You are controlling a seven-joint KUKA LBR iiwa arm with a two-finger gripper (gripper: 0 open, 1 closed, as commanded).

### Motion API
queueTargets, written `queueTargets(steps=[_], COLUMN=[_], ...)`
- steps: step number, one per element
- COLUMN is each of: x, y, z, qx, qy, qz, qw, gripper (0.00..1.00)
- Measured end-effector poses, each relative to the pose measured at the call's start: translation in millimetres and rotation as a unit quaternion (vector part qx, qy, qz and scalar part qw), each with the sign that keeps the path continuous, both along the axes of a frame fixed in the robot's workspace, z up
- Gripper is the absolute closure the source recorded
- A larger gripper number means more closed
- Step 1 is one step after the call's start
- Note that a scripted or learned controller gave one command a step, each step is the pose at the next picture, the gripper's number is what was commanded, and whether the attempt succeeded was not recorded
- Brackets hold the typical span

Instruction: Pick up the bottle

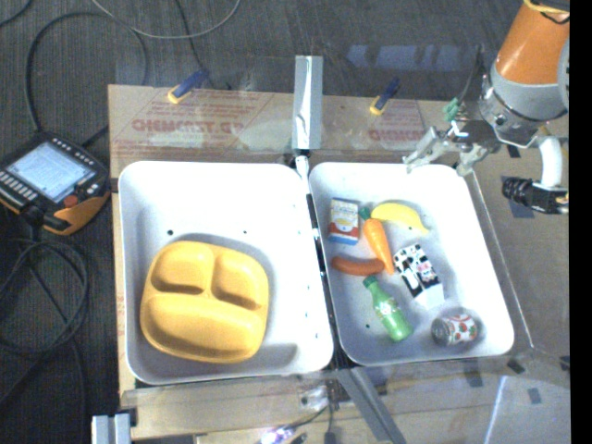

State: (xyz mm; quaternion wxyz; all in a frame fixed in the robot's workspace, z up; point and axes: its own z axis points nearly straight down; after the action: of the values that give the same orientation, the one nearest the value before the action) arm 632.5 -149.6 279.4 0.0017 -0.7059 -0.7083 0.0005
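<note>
The green bottle (387, 311) lies on its side in the right bin (490, 276), near the front, with its cap pointing toward the back left. My gripper (441, 156) hangs over the bin's back rim, well behind the bottle. Its fingers are spread open and hold nothing. The orange band of the arm (532, 35) rises at the upper right.
Around the bottle lie a sausage (358, 265), a carrot (376, 239), a banana (400, 214), a small carton (344, 220), a black-and-white box (418, 268) and a can (455, 329). A yellow bread-like block (205, 299) sits in the left bin (139, 202).
</note>
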Motion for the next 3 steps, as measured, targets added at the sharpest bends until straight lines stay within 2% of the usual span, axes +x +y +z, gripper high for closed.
queueTargets(steps=[1,2,3], x=[-5.8,-18.6,-18.6], y=[27.4,25.7,27.1], z=[-144.2,-179.4,-173.8], qx=[-0.0012,-0.0003,0.0010], qy=[0.001,-0.015,-0.014], qz=[-0.023,-0.028,-0.027], qw=[0.9997,0.9995,0.9995], gripper=[0.00,0.00,1.00])
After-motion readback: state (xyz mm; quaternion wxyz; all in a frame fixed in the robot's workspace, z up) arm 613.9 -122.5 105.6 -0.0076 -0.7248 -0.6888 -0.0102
